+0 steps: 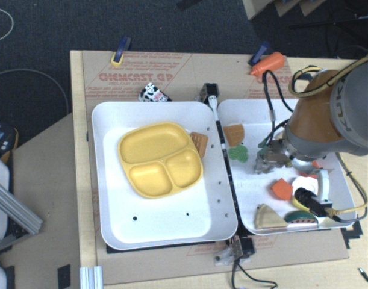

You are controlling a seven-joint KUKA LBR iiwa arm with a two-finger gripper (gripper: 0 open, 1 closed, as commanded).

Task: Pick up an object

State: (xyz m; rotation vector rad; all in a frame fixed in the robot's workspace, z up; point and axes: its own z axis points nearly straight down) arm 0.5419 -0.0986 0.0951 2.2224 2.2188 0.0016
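— Two bins; where is the gripper [263, 163]?
— Low in the right bin [250, 218], beside a green toy [238, 154].
— Pinching anything?
— Cannot tell. An orange piece [282, 189] lies near.

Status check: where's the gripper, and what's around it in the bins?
Gripper low in right bin, nothing seen held. Green piece beside it; orange piece just behind. Yellow divided plate in left bin.

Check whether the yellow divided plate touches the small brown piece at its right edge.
Touching. In the camera view the brown piece lies tucked against the yellow divided plate at its upper right rim, with no white bin floor showing between them.
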